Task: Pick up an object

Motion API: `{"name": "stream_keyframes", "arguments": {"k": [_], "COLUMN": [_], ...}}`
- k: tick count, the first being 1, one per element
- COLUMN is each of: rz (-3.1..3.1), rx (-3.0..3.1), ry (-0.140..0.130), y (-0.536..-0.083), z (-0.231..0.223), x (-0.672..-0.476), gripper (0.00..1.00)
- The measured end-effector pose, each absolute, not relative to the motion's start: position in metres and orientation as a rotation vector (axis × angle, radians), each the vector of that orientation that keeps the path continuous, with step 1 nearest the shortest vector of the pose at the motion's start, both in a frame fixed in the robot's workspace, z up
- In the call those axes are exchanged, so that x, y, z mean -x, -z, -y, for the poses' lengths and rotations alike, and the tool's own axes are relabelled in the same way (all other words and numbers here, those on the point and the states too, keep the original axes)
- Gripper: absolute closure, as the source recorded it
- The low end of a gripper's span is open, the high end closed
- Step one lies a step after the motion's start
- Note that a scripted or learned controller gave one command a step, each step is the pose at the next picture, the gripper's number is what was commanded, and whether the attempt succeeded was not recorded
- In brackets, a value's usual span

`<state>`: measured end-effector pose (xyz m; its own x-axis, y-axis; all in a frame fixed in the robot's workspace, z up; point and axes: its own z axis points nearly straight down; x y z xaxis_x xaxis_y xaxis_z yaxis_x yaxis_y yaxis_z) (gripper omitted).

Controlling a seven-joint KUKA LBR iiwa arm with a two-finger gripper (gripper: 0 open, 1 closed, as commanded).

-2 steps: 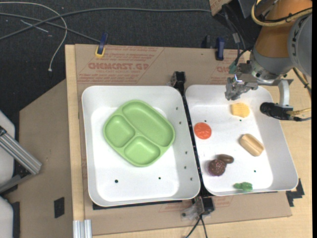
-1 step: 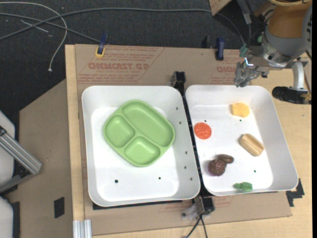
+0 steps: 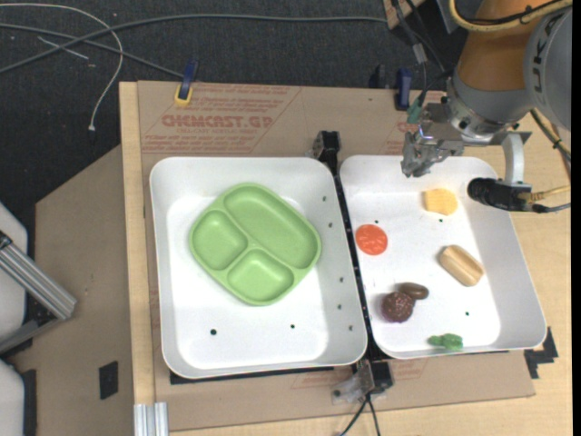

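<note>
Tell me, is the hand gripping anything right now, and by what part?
Nothing is held. The hand hangs above the far end of the right bin, with no item between its tips. The yellow block lies apart on the bin floor.

Red "CHEMCAST GP" print on the brown board [image 3: 227, 116]

Robot lab: clamped bench [image 3: 236, 116], cables [image 3: 82, 48]
</note>
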<state>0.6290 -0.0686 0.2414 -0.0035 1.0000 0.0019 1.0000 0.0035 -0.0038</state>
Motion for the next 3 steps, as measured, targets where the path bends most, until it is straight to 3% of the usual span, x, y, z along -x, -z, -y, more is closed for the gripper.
{"name": "stream_keyframes", "arguments": {"k": [3], "rz": [2.223], "rx": [2.214], "ry": [-0.002], "y": [-0.232], "z": [-0.078], "x": [-0.562], "gripper": [1.00]}}
